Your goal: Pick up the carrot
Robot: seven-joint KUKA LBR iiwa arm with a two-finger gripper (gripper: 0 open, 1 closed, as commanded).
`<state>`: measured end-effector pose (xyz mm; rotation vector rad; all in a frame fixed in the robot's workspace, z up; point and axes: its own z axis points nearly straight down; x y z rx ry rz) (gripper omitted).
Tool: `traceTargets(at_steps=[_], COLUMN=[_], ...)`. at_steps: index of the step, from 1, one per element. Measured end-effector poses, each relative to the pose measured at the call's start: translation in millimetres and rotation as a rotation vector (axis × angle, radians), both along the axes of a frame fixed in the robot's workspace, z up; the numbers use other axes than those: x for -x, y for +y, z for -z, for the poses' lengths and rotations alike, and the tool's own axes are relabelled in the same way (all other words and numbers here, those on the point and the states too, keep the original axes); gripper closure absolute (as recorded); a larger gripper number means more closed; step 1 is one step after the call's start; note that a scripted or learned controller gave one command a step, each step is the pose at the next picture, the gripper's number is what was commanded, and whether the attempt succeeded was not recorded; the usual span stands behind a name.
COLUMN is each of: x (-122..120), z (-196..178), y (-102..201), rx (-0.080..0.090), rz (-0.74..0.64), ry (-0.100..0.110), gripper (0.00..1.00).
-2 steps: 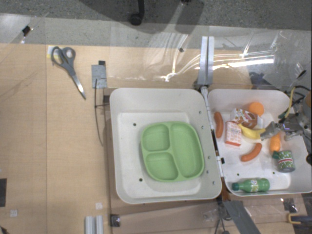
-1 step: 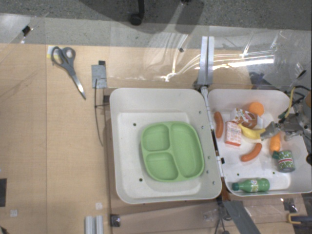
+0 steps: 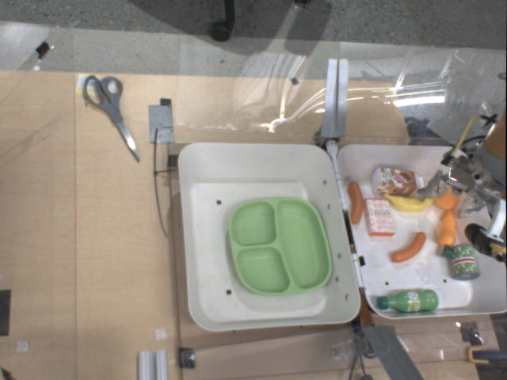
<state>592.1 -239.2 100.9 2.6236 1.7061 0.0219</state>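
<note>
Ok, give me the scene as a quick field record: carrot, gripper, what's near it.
carrot: orange, right bin, near its right side
gripper: above the carrot's upper end
grasp: cannot tell
neighbours: banana to its left, small can just below, sausage lower left
left bin: green divided plate

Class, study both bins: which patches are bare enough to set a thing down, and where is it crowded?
Free: the left bin floor around the green plate, and the right bin's patch between sausage and bottle. Crowded: upper right, where banana, carrot, can and gripper cluster.
</note>
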Motion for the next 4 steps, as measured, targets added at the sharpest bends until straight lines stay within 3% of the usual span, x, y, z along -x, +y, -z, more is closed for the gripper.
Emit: traceTargets(at_steps=[1, 2, 3, 4], x=[-2, -55, -74, -55], z=[-13, -107, -112, -71], y=[-1, 27, 36, 2], rx=[0.007, -0.001, -0.003, -0.002], rz=[-0.007, 0.16, 0.263, 0.202], ry=[-0.008, 0.011, 0.011, 0.014], gripper=[1.0, 1.0, 1.0, 1.0])
